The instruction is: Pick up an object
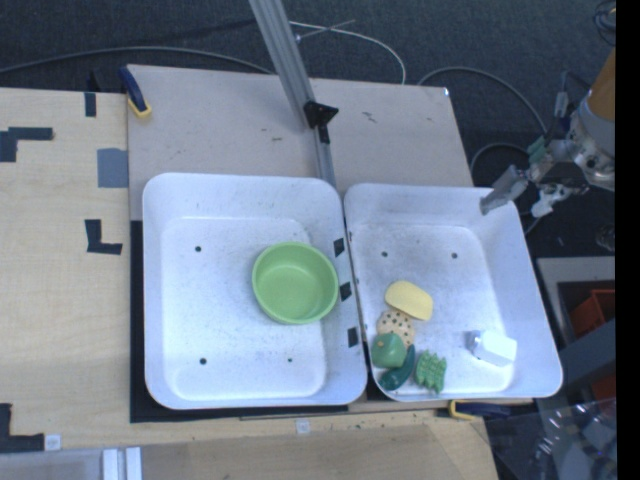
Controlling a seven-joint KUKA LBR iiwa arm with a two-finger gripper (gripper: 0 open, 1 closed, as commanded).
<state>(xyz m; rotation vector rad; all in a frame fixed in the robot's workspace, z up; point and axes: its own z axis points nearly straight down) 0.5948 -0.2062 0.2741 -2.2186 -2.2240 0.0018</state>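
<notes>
Left bin (175,268): green bowl (294,283) near its right wall. Right bin (520,268): toys clustered at the front edge, yellow piece (409,300) topmost. Gripper (520,193), fingers apart and empty, above the back-right corner; best to descend centred over one isolated object.

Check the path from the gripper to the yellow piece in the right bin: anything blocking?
Nothing visible blocks it. The gripper sits over the right bin's upper right rim; bare bin floor lies between it and the yellow piece. The other toys crowd only its lower side, and the white block sits apart.
</notes>
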